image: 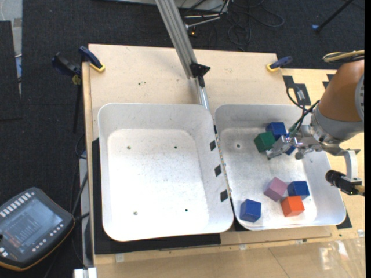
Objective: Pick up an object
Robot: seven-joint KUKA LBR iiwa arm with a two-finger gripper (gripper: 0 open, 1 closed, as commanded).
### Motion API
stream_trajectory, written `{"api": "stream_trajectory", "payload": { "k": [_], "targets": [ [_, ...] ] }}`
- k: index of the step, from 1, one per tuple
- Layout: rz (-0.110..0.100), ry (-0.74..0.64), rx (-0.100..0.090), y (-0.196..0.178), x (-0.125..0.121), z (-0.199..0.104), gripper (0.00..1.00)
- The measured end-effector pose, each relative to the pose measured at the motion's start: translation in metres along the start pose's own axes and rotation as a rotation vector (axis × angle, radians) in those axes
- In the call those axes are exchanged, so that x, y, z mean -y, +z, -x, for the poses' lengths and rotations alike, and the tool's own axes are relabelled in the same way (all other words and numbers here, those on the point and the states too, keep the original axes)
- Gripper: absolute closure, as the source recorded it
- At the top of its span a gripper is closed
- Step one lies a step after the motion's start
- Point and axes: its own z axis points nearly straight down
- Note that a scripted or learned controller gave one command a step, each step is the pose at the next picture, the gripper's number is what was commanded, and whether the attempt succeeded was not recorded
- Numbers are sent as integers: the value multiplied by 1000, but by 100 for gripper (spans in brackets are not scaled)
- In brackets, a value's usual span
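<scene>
Right bin (243, 123): 3 blue blocks (251, 210), 1 green, 1 pink, 1 orange.

Six blocks (251, 209), two bins (116, 117)

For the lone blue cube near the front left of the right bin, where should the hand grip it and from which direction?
Grip the blue cube across two opposite side faces, coming straight down from above. It sits apart from the pink cube and orange cube, so its sides look free. The bin's wall is close on its left, so closing across the near and far faces is probably safer.
</scene>
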Motion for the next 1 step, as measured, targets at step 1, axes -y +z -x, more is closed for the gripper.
{"api": "stream_trajectory", "payload": {
  "k": [1],
  "targets": [
    [3, 1, 1, 45, 0, -1, 0]
  ]
}}
